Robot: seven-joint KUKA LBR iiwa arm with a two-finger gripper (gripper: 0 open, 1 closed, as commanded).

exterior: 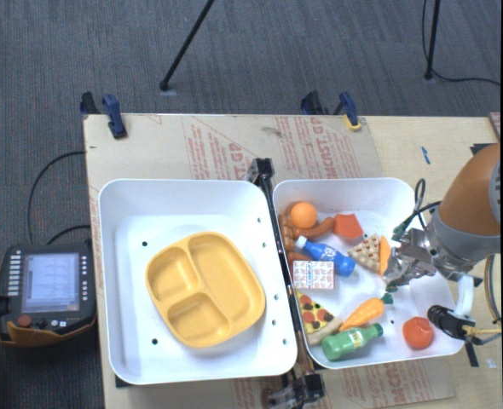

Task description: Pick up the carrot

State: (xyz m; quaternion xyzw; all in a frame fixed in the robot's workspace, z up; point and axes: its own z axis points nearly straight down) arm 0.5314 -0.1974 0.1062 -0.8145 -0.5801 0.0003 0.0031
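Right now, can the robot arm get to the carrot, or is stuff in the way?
Probably yes. The gripper hangs just above the carrot in the right bin, and the carrot's top is bare. The green bottle and pizza slice lie close beside it, so it may bump them.

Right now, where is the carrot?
The carrot lies in the right bin, toward its front edge, just above the green bottle and beside the pizza slice, with the end effector up and to its right.

plate in left bin, carrot in right bin
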